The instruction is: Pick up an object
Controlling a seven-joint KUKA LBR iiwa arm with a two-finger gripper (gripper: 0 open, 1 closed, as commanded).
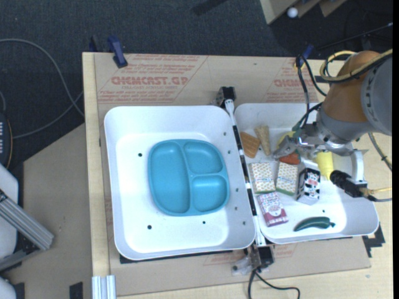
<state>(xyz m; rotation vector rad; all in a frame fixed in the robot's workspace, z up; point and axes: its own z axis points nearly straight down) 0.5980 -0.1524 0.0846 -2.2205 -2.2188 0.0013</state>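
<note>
Gripper: the gripper sits low in the right bin's upper middle, metal-grey and angular; whether it is wide or narrow cannot be told from above.
Arm: the arm comes in from the right, a smooth grey casing with a glossy orange band above the wrist.
Nearest objects: an orange-brown wedge and a tan stick-like piece lie just left of the gripper; a small orange patch lies just below it.
Patterned cloth: a flat, pale checked cloth lies below the gripper, near it, towards the bin's middle.
Yellow cylinder: a smooth yellow cylinder lies just right and below the gripper, beside a small black-and-white box.
Red packet: a flat maroon packet lies well below the gripper, near the bin's left wall.
Green object: a dark green, curved, pepper-like object lies at the bin's front, farthest from the gripper.
Right bin: shallow white plastic right bin with rounded corners.
Left bin: the matching left bin holds a matte blue divided plate with three compartments.
Bench: a brown printed cardboard sheet covers the bench.
</note>
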